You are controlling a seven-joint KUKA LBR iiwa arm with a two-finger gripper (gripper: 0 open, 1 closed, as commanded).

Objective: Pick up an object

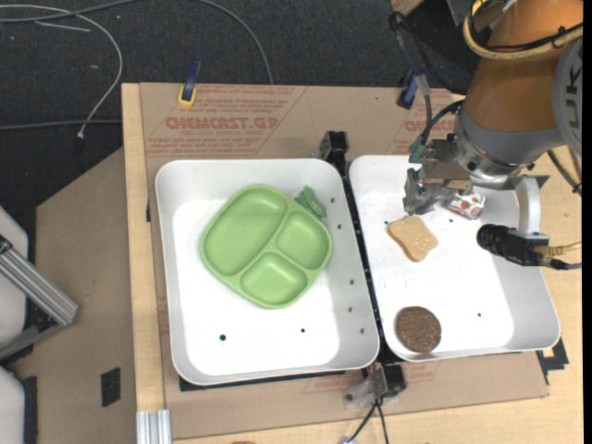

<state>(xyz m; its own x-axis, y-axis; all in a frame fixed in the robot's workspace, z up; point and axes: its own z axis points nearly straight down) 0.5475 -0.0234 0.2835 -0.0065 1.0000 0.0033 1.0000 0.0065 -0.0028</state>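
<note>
My gripper (pixel 415 200) hangs over the back part of the right bin (pixel 518 322), just above the far edge of a tan slice of toast (pixel 413 239). Right beside the gripper lies a small red-and-white packet (pixel 467 204), partly hidden by the wrist. Near the front of the same bin rests a round brown patty (pixel 418 328). In the left bin (pixel 185 331) a green divided plate (pixel 266 245) sits with a small dark green piece (pixel 312 202) at its back right edge.
A black cylindrical part (pixel 504 240) of the arm sticks out over the right bin. The raised rims where the two bins meet (pixel 361 248) run between them. Cardboard lies under both bins, with cables on the dark floor behind.
</note>
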